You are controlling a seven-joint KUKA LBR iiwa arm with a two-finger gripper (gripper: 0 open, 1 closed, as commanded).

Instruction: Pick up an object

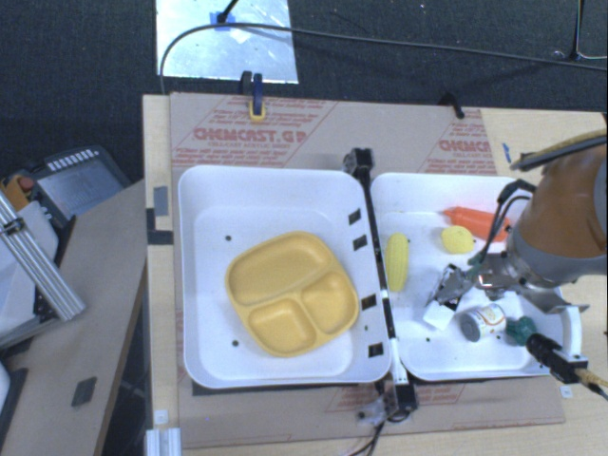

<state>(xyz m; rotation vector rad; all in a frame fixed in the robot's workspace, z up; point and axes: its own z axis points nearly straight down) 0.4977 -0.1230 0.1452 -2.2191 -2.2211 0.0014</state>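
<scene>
2 shallow white bins sit side by side on the bench. The left bin carries a yellow divided tray with 3 compartments, lying flat near its middle. The right bin carries several small things: a yellow corn cob close to the left wall, a yellow lemon-like piece and, touching it on the far side, an orange carrot-like piece. Near the front wall lie a small white and grey cup on its side and a teal piece just beside it. The arm reaches in from the right, and the gripper hangs low over the right bin between the corn cob and the cup. Whether its fingers are spread or closed I cannot tell, and nothing shows clearly between them.
</scene>
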